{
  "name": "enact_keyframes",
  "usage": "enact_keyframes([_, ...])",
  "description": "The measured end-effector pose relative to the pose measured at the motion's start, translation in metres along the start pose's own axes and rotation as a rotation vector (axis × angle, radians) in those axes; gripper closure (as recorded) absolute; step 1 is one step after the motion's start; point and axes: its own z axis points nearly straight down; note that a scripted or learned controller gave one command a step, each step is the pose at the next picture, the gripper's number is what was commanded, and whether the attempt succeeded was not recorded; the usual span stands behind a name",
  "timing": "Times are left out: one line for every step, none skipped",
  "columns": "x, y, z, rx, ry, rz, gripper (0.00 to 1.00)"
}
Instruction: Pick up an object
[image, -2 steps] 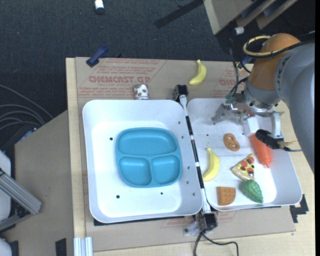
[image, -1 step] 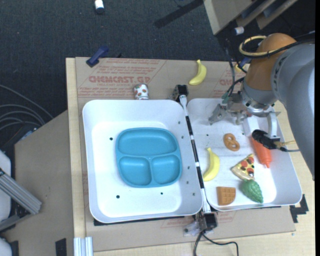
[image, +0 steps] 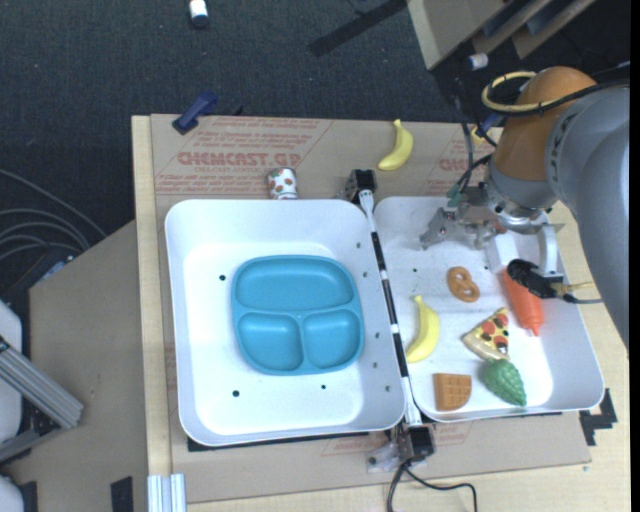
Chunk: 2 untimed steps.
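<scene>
Pretzel (image: 462, 284) is seen lying just below the gripper (image: 462, 222), which is poised empty in the right bin (image: 570, 385), its fingers spread. The approach step is judged under way; a descent and closing are called for next.

setting: you're looking at a robotics lab, not a home or kitchen
arm: grey industrial arm (image: 590, 150) with orange band reaches in from the right
bench: bench (image: 300, 150) topped with printed cardboard sheet, sitting on dark carpet
bins: two shallow white bins, left bin (image: 190, 300) and right bin (image: 570, 370), fixed side by side
props: plastic toy food in the right bin, e.g. banana (image: 424, 330), pizza slice (image: 489, 336); blue divided plate (image: 297, 312) in the left
clutter: loose cables (image: 40, 215) at left, aluminium rail (image: 40, 385) lower left
</scene>
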Motion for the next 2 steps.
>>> enact_keyframes([-0.004,0.0,0.0,-0.001,-0.001,0.0,0.0])
enact_keyframes([0.019,0.0,0.0,0.001,0.002,0.0,0.0])
